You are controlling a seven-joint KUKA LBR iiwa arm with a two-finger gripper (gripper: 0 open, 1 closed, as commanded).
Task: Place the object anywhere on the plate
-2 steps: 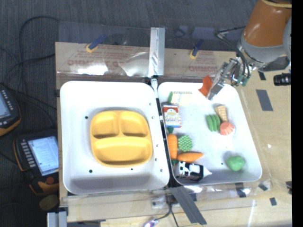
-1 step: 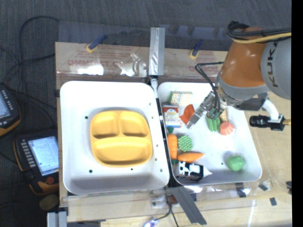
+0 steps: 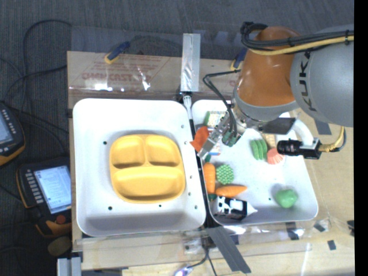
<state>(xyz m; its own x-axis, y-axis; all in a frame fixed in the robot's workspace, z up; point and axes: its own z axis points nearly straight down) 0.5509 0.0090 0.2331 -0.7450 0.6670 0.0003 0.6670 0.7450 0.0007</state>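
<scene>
The gripper (image 3: 214, 140) sits low at the left edge of the right bin (image 3: 305, 177), pinching an orange toy (image 3: 200, 137), probably to lift it. The yellow plate (image 3: 147, 167) waits in the left bin (image 3: 92, 119), left of center.

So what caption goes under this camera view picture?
Robot gripper hovers over toy food in the right bin; yellow plate waits in the left bin.

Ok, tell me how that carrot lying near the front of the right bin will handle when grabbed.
The carrot tapers to a point, so it may slip toward its thin end. Its round body could roll on the smooth bin floor. It looks like a toy, probably stiff and light.
</scene>
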